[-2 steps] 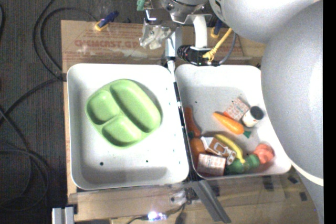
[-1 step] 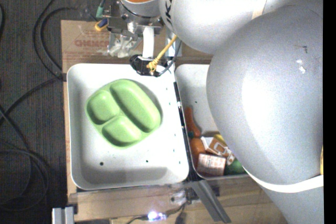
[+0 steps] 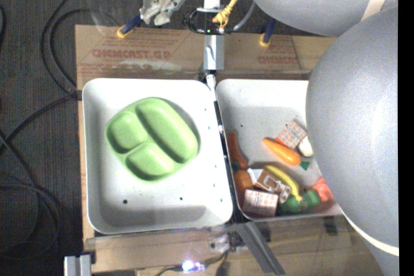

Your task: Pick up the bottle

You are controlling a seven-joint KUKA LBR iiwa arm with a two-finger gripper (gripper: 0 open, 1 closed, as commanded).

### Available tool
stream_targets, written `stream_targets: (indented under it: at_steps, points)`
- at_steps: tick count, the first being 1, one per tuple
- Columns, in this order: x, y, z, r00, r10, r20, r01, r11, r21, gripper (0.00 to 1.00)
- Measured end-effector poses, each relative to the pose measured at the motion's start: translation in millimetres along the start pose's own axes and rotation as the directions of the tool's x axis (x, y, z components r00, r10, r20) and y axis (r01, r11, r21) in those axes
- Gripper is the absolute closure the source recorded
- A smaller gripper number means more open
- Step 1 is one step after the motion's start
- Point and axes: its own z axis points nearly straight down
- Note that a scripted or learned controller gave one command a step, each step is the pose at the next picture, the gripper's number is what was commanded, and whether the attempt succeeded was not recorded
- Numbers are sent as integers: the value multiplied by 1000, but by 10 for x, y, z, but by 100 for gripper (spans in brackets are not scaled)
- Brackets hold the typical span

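Observation:
The bottle point(image 3: 237, 157) is brown and orange, and it lies along the left wall of the right bin point(image 3: 259, 103), neck pointing to the far side. My gripper point(image 3: 159, 8) hangs high over the cardboard behind the left bin, far from the bottle and up-left of it. Nothing is visible in its grasp. The grey arm's large body covers the right side of the view and hides part of the right bin.
The right bin also holds a carrot point(image 3: 283, 151), a banana point(image 3: 285, 180), small boxes point(image 3: 261, 202) and a green item point(image 3: 294, 205), packed close to the bottle's base. A green divided plate point(image 3: 152, 137) lies in the left bin point(image 3: 97, 191). Cables run along the floor at left.

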Motion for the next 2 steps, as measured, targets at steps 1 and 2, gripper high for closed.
stream_targets:
  at_steps: [1,2]
  points:
    - [-82,-181,956,1000,1,2,-1,1000,2,100]
    - [55,-236,1447,989,149,-1,-149,989,4,100]
